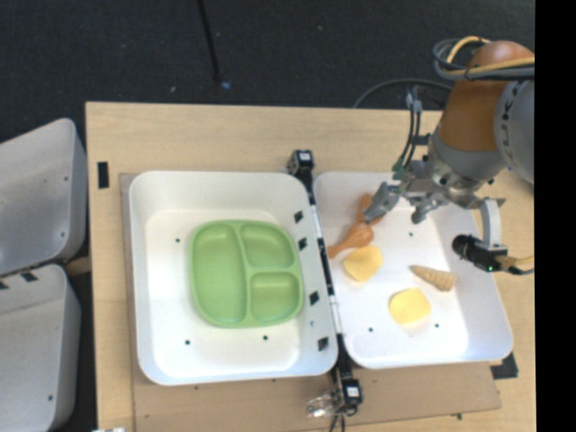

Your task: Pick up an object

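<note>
The grey and orange robot arm [477,106] is cut off at the right, so its upper links cannot be seen. An orange elongated plastic item [366,207] is partly hidden behind the jaws; its full shape cannot be determined. The white curved panels [36,259] beside the worktop [225,133] are cut off at the left edge.

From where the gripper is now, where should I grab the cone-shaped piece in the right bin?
Grip the cone across its wider right end, coming straight down. It lies flat, tapering toward the left, apart from the yellow pieces, so the fingers likely have room either side.

Open pincer [402,203] above right bin [477,331]
</note>
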